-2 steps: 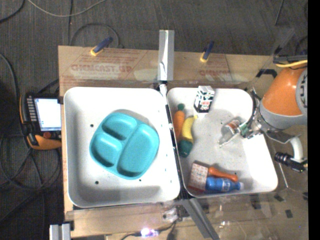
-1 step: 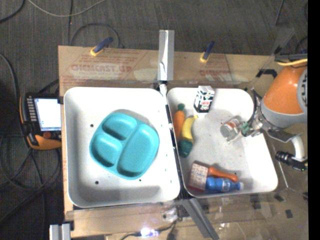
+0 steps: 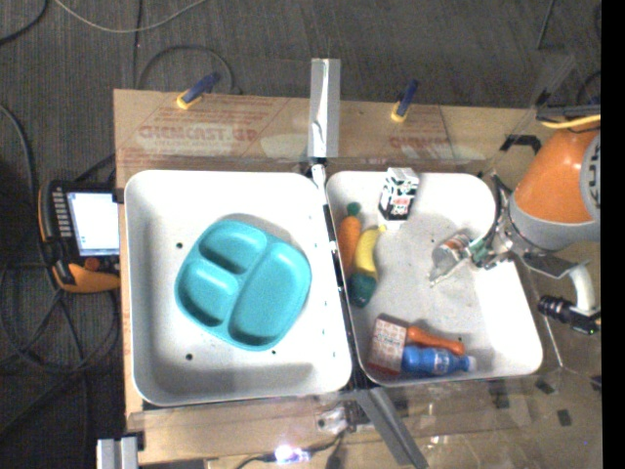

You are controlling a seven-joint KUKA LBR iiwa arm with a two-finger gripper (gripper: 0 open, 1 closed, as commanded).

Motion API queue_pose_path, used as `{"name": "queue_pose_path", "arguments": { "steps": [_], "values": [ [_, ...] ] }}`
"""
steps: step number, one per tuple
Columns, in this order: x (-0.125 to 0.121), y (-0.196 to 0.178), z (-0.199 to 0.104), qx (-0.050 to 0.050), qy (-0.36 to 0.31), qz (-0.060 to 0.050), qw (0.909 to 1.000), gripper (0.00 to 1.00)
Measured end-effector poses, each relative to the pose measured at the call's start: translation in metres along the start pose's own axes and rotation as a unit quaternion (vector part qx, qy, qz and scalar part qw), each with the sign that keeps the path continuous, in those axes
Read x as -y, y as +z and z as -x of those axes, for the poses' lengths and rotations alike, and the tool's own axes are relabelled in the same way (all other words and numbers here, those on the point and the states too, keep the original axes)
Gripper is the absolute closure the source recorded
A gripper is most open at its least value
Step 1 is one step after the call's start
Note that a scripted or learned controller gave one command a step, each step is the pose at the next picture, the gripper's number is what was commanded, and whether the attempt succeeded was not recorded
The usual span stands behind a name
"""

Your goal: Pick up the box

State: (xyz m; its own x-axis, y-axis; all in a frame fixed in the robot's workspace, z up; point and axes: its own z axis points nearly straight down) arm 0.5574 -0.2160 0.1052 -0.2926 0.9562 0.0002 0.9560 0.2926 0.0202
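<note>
Counts: 2 white bins (image 3: 146, 262) (image 3: 508, 311) side by side. 1 teal divided plate (image 3: 244, 283), far left of the jaws. 1 small black-and-white carton (image 3: 397, 192), up-left of the jaws. 1 carrot (image 3: 350, 238), 1 banana (image 3: 367, 249), 1 dark green item (image 3: 362, 287), all left of the jaws. Below the jaws: 1 box (image 3: 388, 344), 1 blue bottle (image 3: 435, 362), 1 orange item (image 3: 437, 340). 1 gripper (image 3: 451, 255).

Fixed overhead camera, slanted down, both bins (image 3: 146, 213)
</note>
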Motion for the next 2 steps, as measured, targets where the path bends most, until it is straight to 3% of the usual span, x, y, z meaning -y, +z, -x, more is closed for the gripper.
{"name": "queue_pose_path", "arguments": {
  "steps": [1, 2],
  "values": [
    [0.000, -0.006, 0.000, -0.002, 0.001, -0.001, 1.0000, 1.00],
    [0.019, -0.083, -0.023, 0.001, 0.103, -0.012, 0.9946, 1.00]
  ]
}}
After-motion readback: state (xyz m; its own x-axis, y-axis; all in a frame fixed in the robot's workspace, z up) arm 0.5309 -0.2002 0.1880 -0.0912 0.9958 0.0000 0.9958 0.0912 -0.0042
